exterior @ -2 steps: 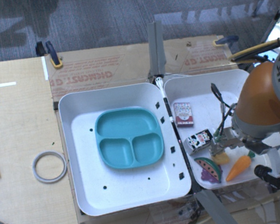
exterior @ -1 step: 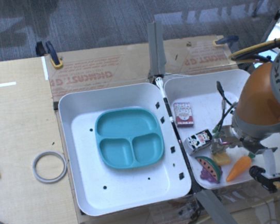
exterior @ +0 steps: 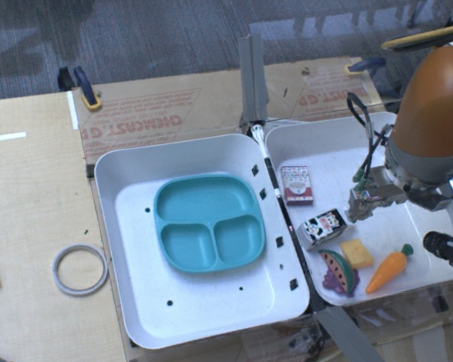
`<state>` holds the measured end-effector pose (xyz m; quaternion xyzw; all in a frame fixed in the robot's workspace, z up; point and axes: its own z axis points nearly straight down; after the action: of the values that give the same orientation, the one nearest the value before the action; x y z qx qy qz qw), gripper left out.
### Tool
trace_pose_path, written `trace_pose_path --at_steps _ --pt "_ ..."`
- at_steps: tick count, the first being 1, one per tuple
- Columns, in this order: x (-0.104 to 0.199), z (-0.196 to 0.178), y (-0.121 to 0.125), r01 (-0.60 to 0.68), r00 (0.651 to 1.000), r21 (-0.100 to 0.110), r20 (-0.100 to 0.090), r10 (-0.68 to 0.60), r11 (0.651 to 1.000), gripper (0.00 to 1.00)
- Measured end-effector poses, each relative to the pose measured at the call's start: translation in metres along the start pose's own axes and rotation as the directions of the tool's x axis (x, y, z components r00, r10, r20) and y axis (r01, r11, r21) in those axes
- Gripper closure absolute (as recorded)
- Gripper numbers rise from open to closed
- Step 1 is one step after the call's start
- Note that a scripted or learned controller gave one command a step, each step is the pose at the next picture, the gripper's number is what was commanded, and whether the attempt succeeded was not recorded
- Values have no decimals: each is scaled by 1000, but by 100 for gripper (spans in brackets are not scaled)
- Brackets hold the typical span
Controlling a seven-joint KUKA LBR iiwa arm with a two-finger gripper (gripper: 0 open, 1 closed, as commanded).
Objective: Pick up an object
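My gripper is over the right bin, just right of the black-and-white carton. Fingers are too small and blurred from this angle; can't tell if they're open or closed. Nothing visibly held.

Right bin contents:
- Red-and-white box near the left wall, lying flat, up from the carton.
- Black-and-white carton mid-bin, tilted, just beside my fingertips; can't tell if touching.
- Watermelon slice toy near the front-left corner.
- Yellow block touching or just beside the watermelon slice on its right.
- Carrot toy near the front, angled, leaf end up-right.

Left bin holds a teal divided plate, three compartments, roughly centered.

On the bench outside the bins: a grey ring to the left of the left bin.

My arm's orange band sits over the right bin's right side.
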<state>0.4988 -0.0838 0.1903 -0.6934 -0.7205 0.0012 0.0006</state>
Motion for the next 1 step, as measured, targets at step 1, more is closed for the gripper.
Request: trace_pose_path --at_steps 1 --pt "0 0 0 -1 1000 0 0 1 1000 0"
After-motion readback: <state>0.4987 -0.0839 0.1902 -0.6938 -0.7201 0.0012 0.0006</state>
